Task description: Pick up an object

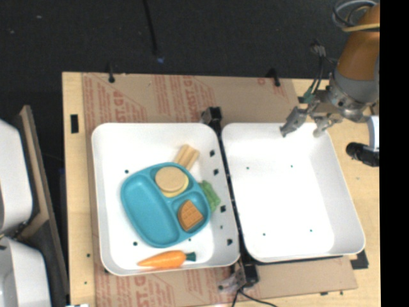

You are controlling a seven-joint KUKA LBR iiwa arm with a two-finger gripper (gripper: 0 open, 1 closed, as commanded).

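Observation:
My gripper [305, 124] hangs over the far edge of the right bin [291, 235], its two fingers [289, 124] spread open with nothing between them. The left bin [105, 171] holds a blue divided tray [150, 213]. On the tray lie a round tan biscuit [172, 180] and a brown waffle piece [190, 215]. A tan wooden block [186, 155] leans at the tray's far edge, and a green piece [211, 197] sits at its right side. An orange carrot [165, 259] lies near the bin's front wall.
A black clamp [211, 116] sits between the bins at the far side. The bins rest on a cardboard sheet [147, 98] over the wooden bench. The arm's orange band [358, 53] rises at the upper right.

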